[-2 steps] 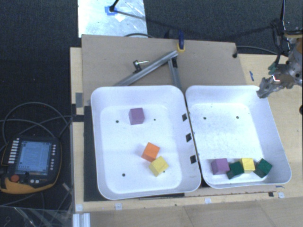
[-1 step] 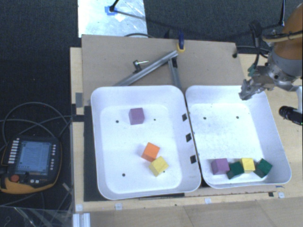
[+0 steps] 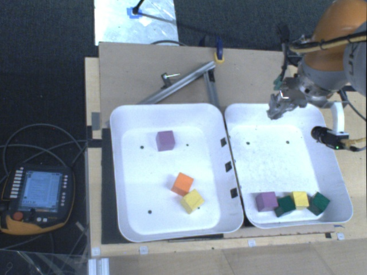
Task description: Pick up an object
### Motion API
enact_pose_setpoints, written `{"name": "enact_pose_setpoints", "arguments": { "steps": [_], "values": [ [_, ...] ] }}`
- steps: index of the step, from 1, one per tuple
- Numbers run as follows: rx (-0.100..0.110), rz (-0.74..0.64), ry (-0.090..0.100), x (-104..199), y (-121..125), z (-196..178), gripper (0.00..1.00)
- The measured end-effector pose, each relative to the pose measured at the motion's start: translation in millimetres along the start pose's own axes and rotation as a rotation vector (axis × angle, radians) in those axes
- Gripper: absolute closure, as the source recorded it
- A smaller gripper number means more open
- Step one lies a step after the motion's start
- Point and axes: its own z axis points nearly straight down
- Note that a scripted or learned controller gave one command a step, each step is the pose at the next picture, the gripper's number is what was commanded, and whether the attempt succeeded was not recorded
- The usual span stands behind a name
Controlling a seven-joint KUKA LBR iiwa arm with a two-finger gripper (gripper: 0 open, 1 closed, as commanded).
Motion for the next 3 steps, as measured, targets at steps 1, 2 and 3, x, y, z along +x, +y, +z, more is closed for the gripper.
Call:
{"name": "enact_pose_setpoints", "arguments": {
  "steps": [1,2,3],
  "values": [
    [0.001,0.002,-0.001,45,-3,6,1.0],
    [0.0,0.0,0.0,92,0,-1,1.0],
    [-0.001,-0.001,0.001,149,6,-6,1.0]
  ]
}}
